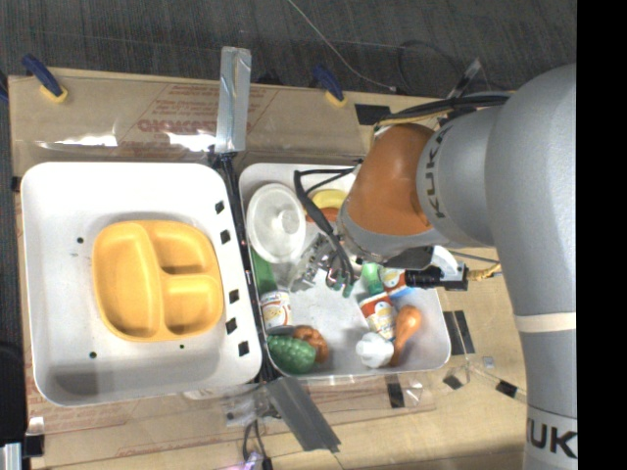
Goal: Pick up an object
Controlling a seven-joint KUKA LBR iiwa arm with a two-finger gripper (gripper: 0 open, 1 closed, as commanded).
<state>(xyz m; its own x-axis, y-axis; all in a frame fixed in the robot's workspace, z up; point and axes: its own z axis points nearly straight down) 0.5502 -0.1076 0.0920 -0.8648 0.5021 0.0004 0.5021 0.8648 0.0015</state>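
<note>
Two white bins are sitting side by side on the bench. Starting at the left, the left bin (44, 262) is holding a yellow divided tray (157, 277) lying flat near its middle, well apart from the arm.

Moving right, the right bin (431, 355) is crowded: a clear cup (277, 221) at its far left, a small can (274, 311) below it, a green rounded object (291, 353) beside a brownish piece (312, 338) at the near edge, then a white round thing (373, 352), an orange carrot-like piece (407, 323) and a small bottle with a red and white label (378, 311).

Further right, the arm is reaching down over this bin, and the gripper (328, 267) is hanging just beside the cup, above the bare floor between the can and the bottle. How its pincer is standing, I cannot tell; the metal parts are blurring together.

To do this step well, I judge the arm should be choosing one piece that is standing clear of its neighbours, such as the can, centring over it and descending straight, since the clutter is likely to deflect a slanted approach.
</note>
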